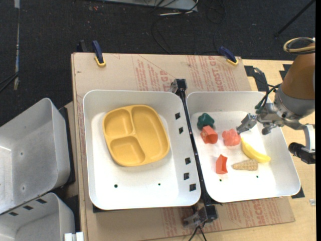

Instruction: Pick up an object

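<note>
The fingers (244, 125) of the two-finger gripper (256, 124) stand apart with nothing between them, hanging over the upper right part of the right shallow white bin (281, 185). One dark fingertip points down and to the left, ending just beside the pink rounded toy piece (230, 137); whether it touches that piece cannot be told from this slant. The other finger lies further right, above the bin's bare floor. Behind them the grey arm with its orange band (300, 82) reaches in from the right edge of the view.

Six small things lie in the right bin. A dark green lumpy toy (204, 120) sits nearest the divider, with a red-orange blocky piece (209, 135) touching its lower side. The pink piece lies just right of that. A yellow banana-shaped toy (255, 152) lies tilted below the gripper, near the pink piece. A tan wedge like a slice of bread (245, 165) rests just under the banana, and a small red wedge (221, 163) lies to its left.

The left shallow white bin (95, 149) holds a yellow plastic plate with three compartments (135, 134). Both bins rest on a brown cardboard sheet (140, 72) held by blue and yellow clamps (99, 54) at the far edge
</note>
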{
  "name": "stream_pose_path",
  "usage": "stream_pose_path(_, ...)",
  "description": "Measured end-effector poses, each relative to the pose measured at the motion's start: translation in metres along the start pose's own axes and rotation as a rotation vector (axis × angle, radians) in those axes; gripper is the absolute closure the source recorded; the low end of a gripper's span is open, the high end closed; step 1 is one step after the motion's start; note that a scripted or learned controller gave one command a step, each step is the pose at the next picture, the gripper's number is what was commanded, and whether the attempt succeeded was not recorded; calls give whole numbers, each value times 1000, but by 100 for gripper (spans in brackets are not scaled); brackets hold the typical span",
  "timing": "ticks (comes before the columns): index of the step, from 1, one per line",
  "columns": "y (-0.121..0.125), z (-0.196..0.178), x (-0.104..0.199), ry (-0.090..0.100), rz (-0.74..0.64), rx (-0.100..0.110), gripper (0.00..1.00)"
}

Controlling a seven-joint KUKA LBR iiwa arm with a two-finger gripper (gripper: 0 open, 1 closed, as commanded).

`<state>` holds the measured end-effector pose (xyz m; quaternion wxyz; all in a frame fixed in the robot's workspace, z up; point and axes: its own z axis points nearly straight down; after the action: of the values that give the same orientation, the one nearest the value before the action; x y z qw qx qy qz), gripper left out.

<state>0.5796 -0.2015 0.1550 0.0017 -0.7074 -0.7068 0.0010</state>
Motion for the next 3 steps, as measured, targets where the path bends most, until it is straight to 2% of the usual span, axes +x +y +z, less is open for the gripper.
stream_pose_path(1,4,25,-2,-11,-1,-28,0)
stream_pose_path(2,2,37,-1,-6,0,-15,0)
stream_pose_path(3,0,32,1,-3,-1,-8,100)
